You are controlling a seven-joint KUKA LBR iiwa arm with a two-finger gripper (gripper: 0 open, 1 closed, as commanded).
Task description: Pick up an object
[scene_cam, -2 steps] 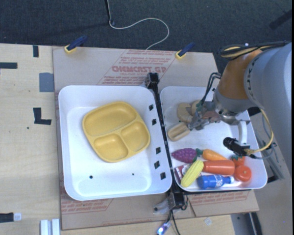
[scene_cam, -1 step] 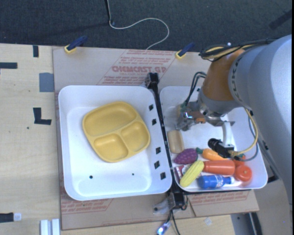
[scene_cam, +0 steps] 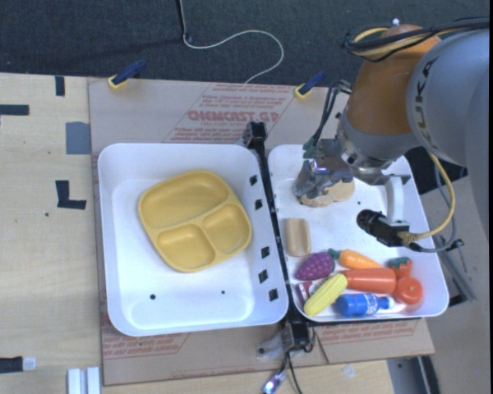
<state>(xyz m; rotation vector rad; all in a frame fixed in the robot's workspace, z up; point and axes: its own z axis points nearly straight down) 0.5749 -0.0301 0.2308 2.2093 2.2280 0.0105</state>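
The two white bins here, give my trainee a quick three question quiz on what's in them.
1. True or false: the yellow tray lies in the left bin.
2. Which lies nearest the divider between the bins? A) the carrot B) the tan block C) the tomato
3. Fill in: the gripper is low over a pale, round ____ at the far end of the right bin.

Key: 1 true. 2 B. 3 object; its type is hard to make out.
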